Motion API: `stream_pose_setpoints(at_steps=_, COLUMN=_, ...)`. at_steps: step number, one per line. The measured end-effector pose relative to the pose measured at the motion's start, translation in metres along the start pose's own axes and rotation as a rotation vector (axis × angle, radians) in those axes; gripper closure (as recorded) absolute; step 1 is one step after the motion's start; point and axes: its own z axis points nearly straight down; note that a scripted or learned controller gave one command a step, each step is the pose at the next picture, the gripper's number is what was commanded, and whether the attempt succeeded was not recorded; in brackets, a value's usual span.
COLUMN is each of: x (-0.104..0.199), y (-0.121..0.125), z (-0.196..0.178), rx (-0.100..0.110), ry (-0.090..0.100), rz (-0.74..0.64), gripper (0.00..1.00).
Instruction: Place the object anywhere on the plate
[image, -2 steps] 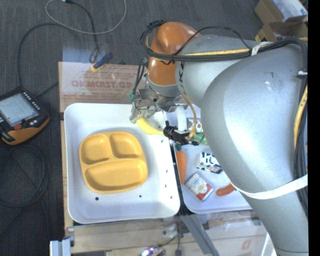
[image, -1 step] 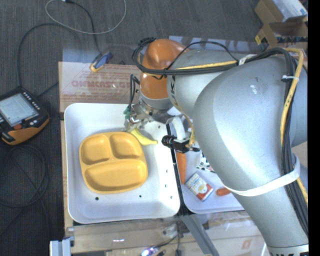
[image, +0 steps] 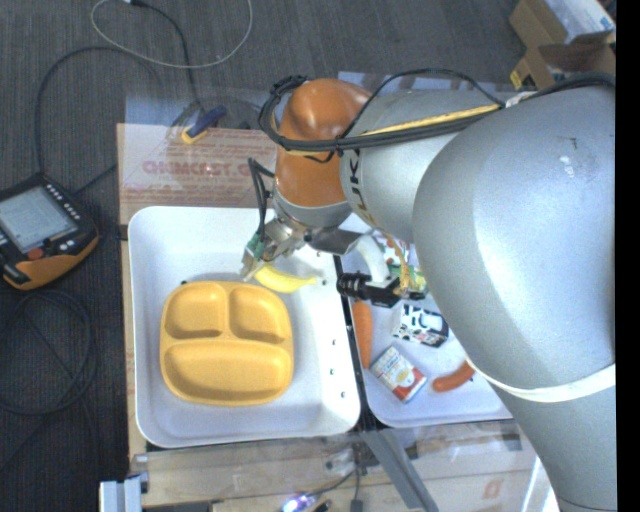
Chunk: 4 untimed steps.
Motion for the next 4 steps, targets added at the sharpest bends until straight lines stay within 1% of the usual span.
stream_pose_setpoints(at_steps=1, x=0.007, y=-0.026, z=-0.068, rx=-0.002, ry=0.0, rz=-0.277, gripper=1.0)
stream_pose_setpoints(at_steps=2, x=0.033, y=-0.077, z=-0.023, rx=0.001, ry=0.003, rz=-0.26, gripper=1.0)
stream_pose_setpoints(at_steps=3, x=0.031, y=-0.076, z=-0.027, rx=0.0, ry=0.003, rz=-0.227, gripper=1.0)
stream_pose_setpoints(at_steps=4, x=0.008, y=-0.074, z=-0.051, rx=0.0, ry=0.002, rz=-0.111, gripper=1.0)
